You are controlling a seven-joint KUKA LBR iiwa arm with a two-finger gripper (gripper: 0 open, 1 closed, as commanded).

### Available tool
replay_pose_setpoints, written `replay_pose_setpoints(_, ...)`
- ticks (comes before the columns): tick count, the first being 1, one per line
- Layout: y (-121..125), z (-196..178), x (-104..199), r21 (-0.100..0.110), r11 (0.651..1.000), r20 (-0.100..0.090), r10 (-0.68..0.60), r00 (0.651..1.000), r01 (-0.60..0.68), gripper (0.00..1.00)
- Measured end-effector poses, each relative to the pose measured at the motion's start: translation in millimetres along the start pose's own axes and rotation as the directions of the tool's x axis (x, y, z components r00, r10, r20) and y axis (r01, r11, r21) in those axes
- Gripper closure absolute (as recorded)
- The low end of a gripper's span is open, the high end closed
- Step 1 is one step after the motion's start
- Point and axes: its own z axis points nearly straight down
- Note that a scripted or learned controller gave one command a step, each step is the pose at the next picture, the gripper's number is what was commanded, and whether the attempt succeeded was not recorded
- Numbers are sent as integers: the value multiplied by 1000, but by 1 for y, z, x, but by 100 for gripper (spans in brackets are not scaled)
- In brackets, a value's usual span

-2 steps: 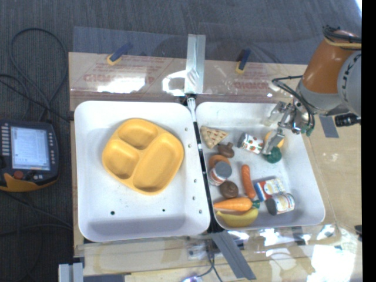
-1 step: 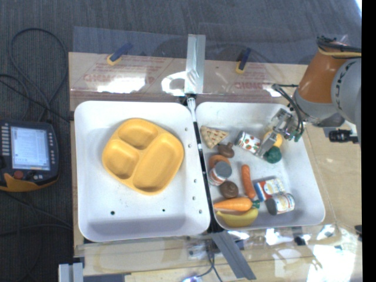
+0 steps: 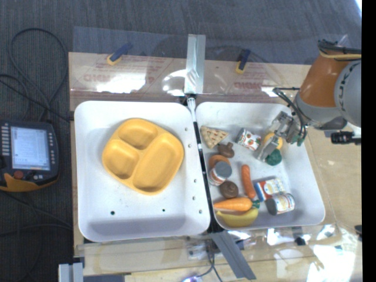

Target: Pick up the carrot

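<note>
The carrot (image 3: 234, 204) lies at the near edge of the right bin (image 3: 311, 184), touching a banana (image 3: 238, 217). One carrot, one banana, two bins, one yellow plate (image 3: 143, 155). A clean pick wants a descent clear of the banana. The hand (image 3: 276, 141) hovers farther back; whether its grip is spread or pressed together I cannot tell.

The grey arm (image 3: 346, 93) is cut off by the right edge of the view. The tool (image 3: 281, 135) hangs over the right bin (image 3: 311, 181), hiding part of a small yellow and green item (image 3: 271, 150) beneath it. Its finger position is unclear. The labels on the small cans (image 3: 283, 202) are too small to read.
</note>
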Motion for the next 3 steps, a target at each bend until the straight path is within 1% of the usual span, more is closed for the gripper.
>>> replay_pose_setpoints(1, -6, -1, 11, 0, 1000, 0, 8, 1000, -8, 0)
replay_pose_setpoints(2, -10, -1, 15, -1, 952, 2, -307, 952, 307, 0)
replay_pose_setpoints(3, -10, -1, 15, -1, 952, 2, -306, 952, 306, 0)
